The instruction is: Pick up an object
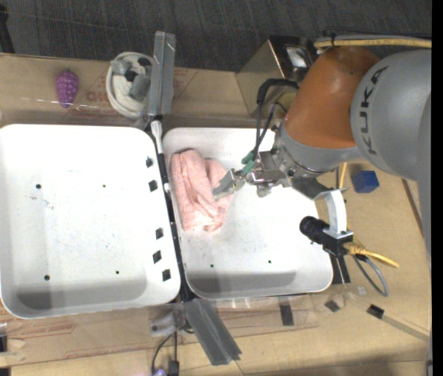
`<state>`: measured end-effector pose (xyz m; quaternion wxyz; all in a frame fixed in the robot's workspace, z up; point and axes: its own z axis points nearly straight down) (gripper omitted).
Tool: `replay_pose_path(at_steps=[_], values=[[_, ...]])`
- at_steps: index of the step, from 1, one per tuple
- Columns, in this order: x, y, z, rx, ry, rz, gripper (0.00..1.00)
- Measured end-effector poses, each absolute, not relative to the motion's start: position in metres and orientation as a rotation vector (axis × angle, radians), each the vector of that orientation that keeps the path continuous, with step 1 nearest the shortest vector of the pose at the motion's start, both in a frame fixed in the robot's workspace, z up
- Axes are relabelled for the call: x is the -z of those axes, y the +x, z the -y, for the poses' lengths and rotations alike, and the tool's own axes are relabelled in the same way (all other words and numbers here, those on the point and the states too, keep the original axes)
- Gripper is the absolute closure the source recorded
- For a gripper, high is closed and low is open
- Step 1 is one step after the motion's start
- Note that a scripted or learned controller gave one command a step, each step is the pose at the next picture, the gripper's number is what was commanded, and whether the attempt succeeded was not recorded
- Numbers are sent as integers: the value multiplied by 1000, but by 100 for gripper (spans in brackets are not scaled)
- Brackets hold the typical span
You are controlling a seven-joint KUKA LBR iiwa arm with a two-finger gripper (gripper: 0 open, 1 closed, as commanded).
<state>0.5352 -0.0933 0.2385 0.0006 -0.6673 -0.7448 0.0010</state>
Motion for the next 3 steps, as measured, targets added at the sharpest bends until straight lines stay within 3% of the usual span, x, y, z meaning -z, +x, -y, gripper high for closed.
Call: replay_pose_path(at_steps=[1, 2, 3], values=[[-156, 547, 97, -7, -2071, 2356, 0], [-191, 562, 63, -2, -1734, 2618, 0], [-92, 585, 124, 0, -1724, 2627, 0]])
